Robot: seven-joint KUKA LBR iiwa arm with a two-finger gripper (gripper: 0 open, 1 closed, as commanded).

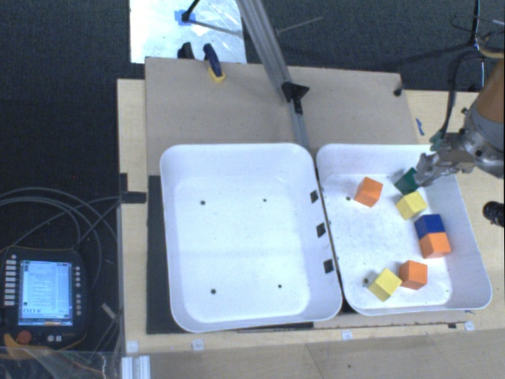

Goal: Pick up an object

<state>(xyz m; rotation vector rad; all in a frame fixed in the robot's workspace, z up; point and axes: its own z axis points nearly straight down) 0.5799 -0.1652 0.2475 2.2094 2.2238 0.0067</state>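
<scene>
Both bins, the left bin (237, 235) and the right bin (379, 235), are plain white, the left one marked with a few small dark dots. In the right bin lie three orange blocks (368, 191) (435, 245) (413, 274), two yellow blocks (410, 205) (385, 283), one blue block (429, 224) and a dark green block (405, 182). The bench (237, 109) is pale tan, the floor (63, 93) around it dark blue-black, a clamp (213, 61) on the bench's far edge has a blue and yellow handle, and the handheld pendant (41, 294) is black with a pale blue screen.

Teach pendant (41, 294), yellow-handled clamp (213, 61)
</scene>
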